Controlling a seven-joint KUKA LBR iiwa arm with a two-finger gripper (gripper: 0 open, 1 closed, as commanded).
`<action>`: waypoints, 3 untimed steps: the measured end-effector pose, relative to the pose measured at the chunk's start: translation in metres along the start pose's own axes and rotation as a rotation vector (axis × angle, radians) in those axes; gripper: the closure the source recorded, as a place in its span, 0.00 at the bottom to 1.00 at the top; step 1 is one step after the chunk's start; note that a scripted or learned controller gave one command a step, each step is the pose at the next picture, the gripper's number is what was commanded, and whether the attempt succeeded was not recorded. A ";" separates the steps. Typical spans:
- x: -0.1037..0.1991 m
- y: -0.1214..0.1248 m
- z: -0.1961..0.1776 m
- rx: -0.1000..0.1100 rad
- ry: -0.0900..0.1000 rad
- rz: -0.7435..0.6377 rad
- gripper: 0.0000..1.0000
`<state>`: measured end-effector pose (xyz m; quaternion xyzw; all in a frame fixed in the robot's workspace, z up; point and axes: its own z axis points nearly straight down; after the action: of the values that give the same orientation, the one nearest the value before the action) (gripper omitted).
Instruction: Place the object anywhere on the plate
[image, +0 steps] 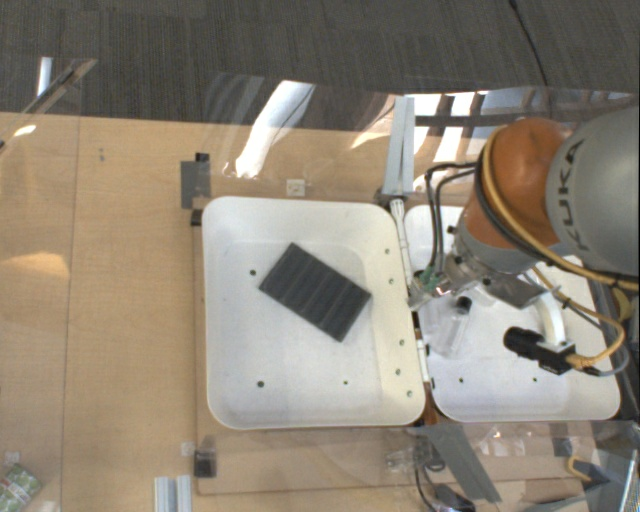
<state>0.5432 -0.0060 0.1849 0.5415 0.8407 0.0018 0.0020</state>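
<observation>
Object: small clear item (455, 326), maybe a tube or vial; too faint against the white floor for a firm name.
Object place: right bin (530, 405), at its left side, just beside the wall shared with the left bin (300, 415); lies on the floor, not lifted.
Object axis: long axis is judged to run far to near, tilted a little, near end slightly left; which end is the top cannot be told.
Handling: judged light, stiff and smooth, so slippery and prone to roll; possibly fragile if glass.
Grasp spot: best taken across the short width at mid-length; the bin wall close on the left limits room there.
Plate: dark ridged rectangular slab (315, 291) in the left bin, set at a slant, well apart from the object.
Gripper: gripper (441, 286) is seen under the arm (530, 190), low over the right bin's far-left part, just beside the object's far end.
Gripper state: cannot be told, hidden by the wrist; no hold on the object is shown.
Task stage: object is not yet on the plate.
</observation>
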 end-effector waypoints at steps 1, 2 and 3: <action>0.000 0.000 0.000 0.000 0.000 0.000 0.00; -0.001 0.003 -0.011 -0.007 -0.002 -0.002 1.00; -0.001 0.002 -0.011 -0.007 -0.002 -0.002 0.00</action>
<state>0.5458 -0.0058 0.1961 0.5408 0.8411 0.0039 0.0049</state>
